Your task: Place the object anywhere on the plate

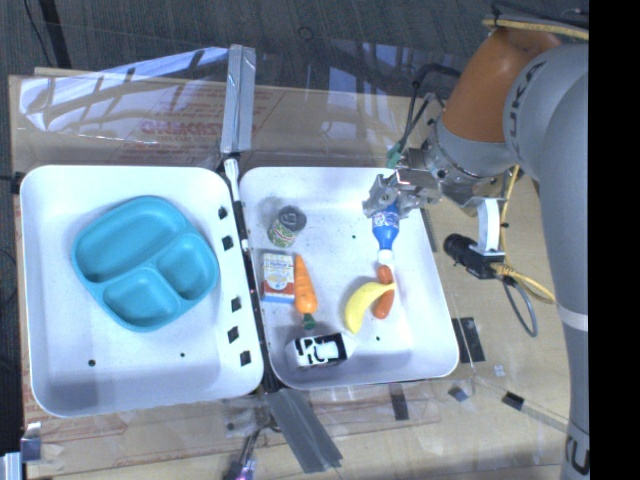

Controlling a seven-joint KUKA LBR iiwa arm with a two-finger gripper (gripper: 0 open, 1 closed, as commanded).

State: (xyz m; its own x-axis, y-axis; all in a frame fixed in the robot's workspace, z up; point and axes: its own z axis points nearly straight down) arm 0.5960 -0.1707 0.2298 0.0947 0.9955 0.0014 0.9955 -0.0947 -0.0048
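A blue divided plate lies in the left bin. The gripper is over the upper right part of the right bin, at the top end of a blue and white bottle. The bottle stretches from the gripper toward the bin's front. Whether the gripper holds it is hidden by the wrist. The grey arm with its orange band reaches in from the right.
The right bin also holds a small can, a carton, a carrot, a banana, a red-orange piece and a black and white item. A divider separates the bins.
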